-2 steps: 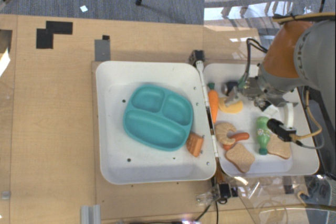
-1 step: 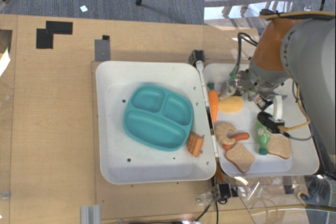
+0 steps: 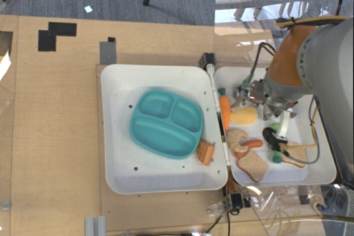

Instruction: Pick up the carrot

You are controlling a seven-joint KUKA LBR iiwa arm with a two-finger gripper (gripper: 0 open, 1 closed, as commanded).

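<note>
The carrot is orange with a small green top and lies along the left wall of the right bin, its top pointing to the back. My gripper hangs over that bin, a little right of the carrot's upper end and just behind a yellow piece. The grey arm with its orange band reaches in from the right and hides the bin's back right part. Nothing shows between the gripper and the carrot.
In the right bin lie a round tan biscuit, a red sausage and a slice of bread. The left bin holds a teal divided plate and an orange-brown piece at its front right.
</note>
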